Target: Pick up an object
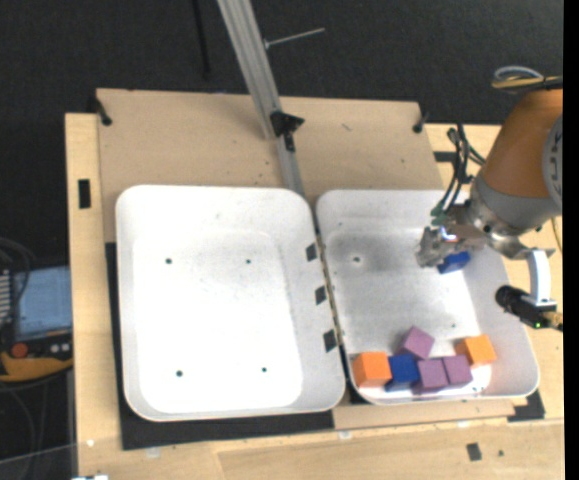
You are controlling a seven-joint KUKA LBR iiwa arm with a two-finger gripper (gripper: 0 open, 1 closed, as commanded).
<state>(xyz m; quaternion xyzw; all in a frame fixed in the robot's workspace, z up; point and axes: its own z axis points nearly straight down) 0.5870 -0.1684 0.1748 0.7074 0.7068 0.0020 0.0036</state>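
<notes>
The fingers (439, 252) hang low over the right bin (369, 298), near its far right part, and a small blue block (454, 262) sits right against them on their right-near side; whether it is pinched between them or only lying beside them cannot be told, nor how far apart they stand. Well nearer the camera than the fingers, crowded along the bin's near wall, lie the other blocks: two orange ones, a larger orange cube (373, 368) to the left and a smaller orange block (479, 349) to the right, with a blue block (404, 369) and three purple blocks (418, 343) (432, 373) (457, 370) packed between them, touching one another. All are small, plain, hard-edged cubes. Nothing stands between the fingers and that cluster but bare, faintly scuffed white bin floor. To the fingers' left is the left bin (219, 298), a shallow white tray with rounded corners. Both bins rest on a pale wooden bench (89, 268), and a grey metal rail (254, 63) slants up beyond them.
</notes>
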